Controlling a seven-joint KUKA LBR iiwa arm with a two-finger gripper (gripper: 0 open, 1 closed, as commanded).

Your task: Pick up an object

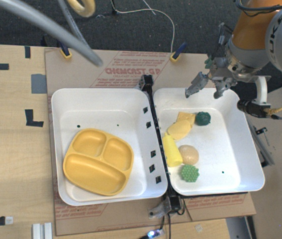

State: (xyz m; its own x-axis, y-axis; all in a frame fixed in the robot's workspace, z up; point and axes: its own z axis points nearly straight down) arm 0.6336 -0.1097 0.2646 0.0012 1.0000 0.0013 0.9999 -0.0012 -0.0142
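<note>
My tool (206,87) hangs at the upper right of the frame, its two dark fingers spread apart with nothing between them, above the far rim of the right bin (233,143). Lower in this bin lie soft-looking objects: a dark green ball (203,118), pale yellow pieces (179,128), a beige round one (188,154), a bumpy green one (189,173). The left bin (66,108) holds a smooth yellow divided plate (98,161).

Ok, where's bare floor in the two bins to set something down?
Right bin: its right half, past the dark green ball and light green ball. Left bin: the strip behind the yellow divided plate. Crowded along the right bin's left wall.
</note>
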